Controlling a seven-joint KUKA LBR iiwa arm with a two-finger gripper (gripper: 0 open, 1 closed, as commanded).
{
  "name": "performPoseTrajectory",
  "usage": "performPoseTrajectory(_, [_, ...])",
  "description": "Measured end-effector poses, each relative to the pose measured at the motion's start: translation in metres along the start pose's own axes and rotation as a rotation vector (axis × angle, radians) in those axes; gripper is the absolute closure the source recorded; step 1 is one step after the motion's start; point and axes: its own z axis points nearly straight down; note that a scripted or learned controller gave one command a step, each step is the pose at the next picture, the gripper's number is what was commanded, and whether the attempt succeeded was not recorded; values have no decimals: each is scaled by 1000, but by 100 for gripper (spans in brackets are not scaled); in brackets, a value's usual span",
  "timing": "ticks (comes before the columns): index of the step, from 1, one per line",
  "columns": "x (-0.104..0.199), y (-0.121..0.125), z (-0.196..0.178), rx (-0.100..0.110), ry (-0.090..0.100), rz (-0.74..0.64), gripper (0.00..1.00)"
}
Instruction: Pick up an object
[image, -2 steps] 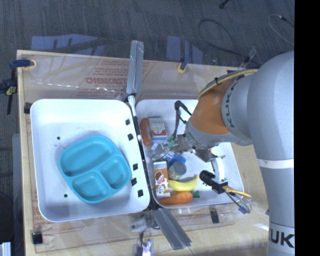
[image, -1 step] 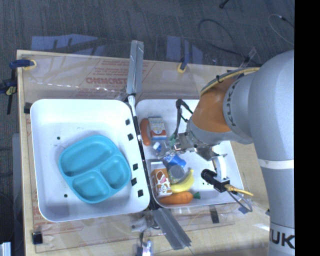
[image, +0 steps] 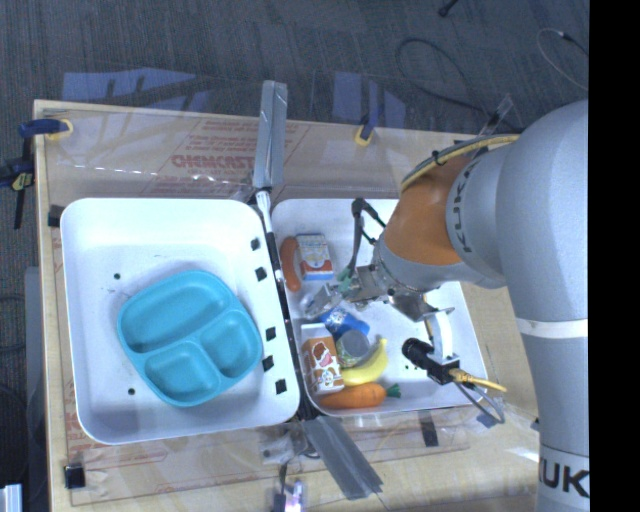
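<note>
Where the grey arm (image: 470, 220) reaches in from 3 o'clock, its claw (image: 352, 285) hangs low over the middle of the right bin (image: 325, 215). Whether the claw is apart or together cannot be told from this angle, and nothing is seen clamped in it.

Objects for picking all lie in the right bin, crowded toward its 9 o'clock and 6 o'clock sides:
- An orange-red sausage (image: 290, 262) lies along the 9 o'clock wall.
- A small white carton (image: 316, 256) sits just beside the sausage, at 10 o'clock from the claw.
- A blue item (image: 345, 322) lies directly at 6 o'clock from the claw, close under it; its kind cannot be told.
- A round tin (image: 352, 346) touches a banana (image: 372, 363) on the tin's 4 o'clock side.
- A red-labelled packet (image: 322, 366) stands at 9 o'clock from the tin.
- A carrot (image: 350, 397) lies across the 6 o'clock wall.

Obstructions: the wrist covers the bin's 3 o'clock half, and the objects touch one another.

The left bin (image: 150, 235) holds a blue divided plate (image: 190, 335). Both bins rest on the bench (image: 150, 160).
</note>
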Motion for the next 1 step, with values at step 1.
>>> performPoseTrajectory(1, [0,1,-8,1,-1,-5,100])
